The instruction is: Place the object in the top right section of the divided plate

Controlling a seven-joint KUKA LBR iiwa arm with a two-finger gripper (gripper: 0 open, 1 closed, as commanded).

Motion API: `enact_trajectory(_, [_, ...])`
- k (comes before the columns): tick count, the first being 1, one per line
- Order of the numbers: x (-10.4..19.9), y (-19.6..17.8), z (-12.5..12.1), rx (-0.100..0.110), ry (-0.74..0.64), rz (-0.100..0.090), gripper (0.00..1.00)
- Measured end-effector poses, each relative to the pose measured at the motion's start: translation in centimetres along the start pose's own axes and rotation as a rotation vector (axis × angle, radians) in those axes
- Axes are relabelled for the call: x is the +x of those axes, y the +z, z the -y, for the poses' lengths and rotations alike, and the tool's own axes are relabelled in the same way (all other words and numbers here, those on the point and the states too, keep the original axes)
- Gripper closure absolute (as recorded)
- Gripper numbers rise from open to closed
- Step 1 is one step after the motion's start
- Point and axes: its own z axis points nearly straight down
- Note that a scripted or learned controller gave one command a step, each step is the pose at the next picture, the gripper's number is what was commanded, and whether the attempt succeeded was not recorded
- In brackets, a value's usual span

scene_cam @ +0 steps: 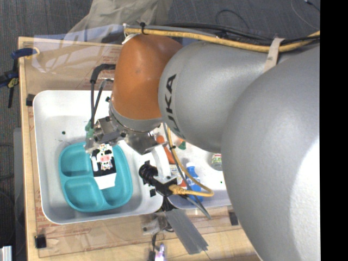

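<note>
White bin (49,118) holds teal divided plate (81,186) beneath pincer (103,157).

bulky grey arm (244,107) — orange band (138,75), black "ka" lettering (171,105), yellow cable (217,41) along its top

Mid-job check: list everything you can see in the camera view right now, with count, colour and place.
Divided plate: one, teal, in the left bin, lower part.
Cow-print object: one, black and white, over the plate's upper right section, just under the wrist; whether it is gripped or resting I cannot tell.
Bins: two, white; the left one in plain sight, the right one mostly hidden behind the arm.
Small items: several, orange, blue and yellow among them, in the right bin; too covered to count.
Bench: one, wooden, under the bins.
Cable: one, yellow, along the top of the arm.
Arm: one, grey with an orange band, reaching in from the right.
Gripper: one, above the plate.
</note>
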Motion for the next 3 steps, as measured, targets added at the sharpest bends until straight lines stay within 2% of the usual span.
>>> enact_trajectory(1, [-1.7, 1.4, -1.6, 0.0, -0.007, 0.0, 1.0])
enact_trajectory(2, [2.1, -0.6, -0.1, -0.001, -0.005, -0.001, 1.0])
enact_trajectory(3, [2.5, -5.0, 0.3, -0.001, -0.178, 0.0, 1.0])
